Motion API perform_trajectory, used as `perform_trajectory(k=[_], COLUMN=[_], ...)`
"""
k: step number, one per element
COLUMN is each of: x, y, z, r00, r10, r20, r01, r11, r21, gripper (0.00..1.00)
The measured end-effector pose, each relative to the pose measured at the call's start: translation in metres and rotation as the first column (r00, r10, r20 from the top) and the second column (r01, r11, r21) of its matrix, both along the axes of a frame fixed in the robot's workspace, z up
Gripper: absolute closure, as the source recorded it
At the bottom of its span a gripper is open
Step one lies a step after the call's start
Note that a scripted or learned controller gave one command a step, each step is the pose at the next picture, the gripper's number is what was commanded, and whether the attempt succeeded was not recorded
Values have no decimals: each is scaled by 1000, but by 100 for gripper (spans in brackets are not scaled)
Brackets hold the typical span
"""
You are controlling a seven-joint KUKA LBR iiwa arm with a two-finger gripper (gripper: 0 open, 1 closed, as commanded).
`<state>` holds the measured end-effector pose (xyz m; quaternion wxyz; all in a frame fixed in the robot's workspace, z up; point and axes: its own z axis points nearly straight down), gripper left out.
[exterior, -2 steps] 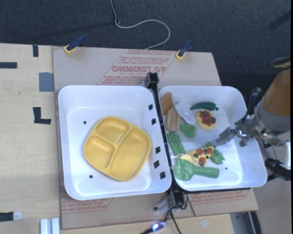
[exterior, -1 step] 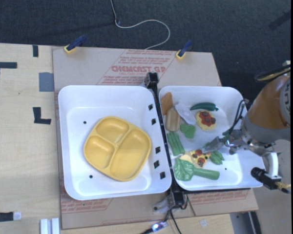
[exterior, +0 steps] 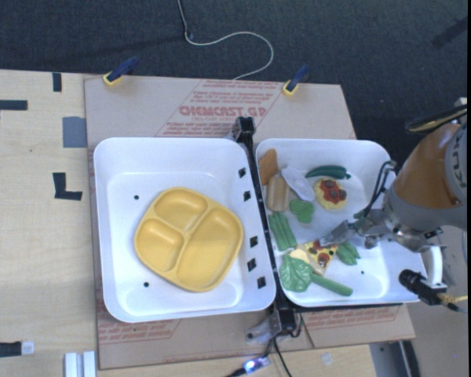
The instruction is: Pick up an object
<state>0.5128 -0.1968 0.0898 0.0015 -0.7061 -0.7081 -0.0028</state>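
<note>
The right bin (exterior: 373, 151) holds a heap of toy foods. Among them are a round mini pizza (exterior: 332, 193), a dark green pepper (exterior: 327, 172), a bread roll (exterior: 276, 192), a green pea pod (exterior: 281, 231), a pizza slice (exterior: 320, 255), a lettuce leaf (exterior: 295, 273) and a long green bean (exterior: 334, 287). My gripper (exterior: 339, 232) reaches in from the right and sits low in this bin, just above the pizza slice and beside a small green piece (exterior: 348, 254). Nothing visibly rests in its grasp.
The left bin (exterior: 114, 210) contains a yellow divided plate (exterior: 189, 238). A black divider (exterior: 255, 210) runs between the two bins. The grey and orange arm (exterior: 424, 187) covers the right bin's right edge. Both bins sit on cardboard (exterior: 220, 108).
</note>
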Motion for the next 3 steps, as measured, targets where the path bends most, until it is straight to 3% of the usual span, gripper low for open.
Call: perform_trajectory(k=[1, 2, 3], x=[6, 5, 4], y=[0, 10, 9], z=[17, 67, 109], r00=[1000, 1000, 1000], r10=[1, -1, -1], r20=[21, -2, 0], r01=[-1, 1, 1], r11=[1000, 1000, 1000], r21=[-6, -6, -7], gripper=[100, 100, 100])
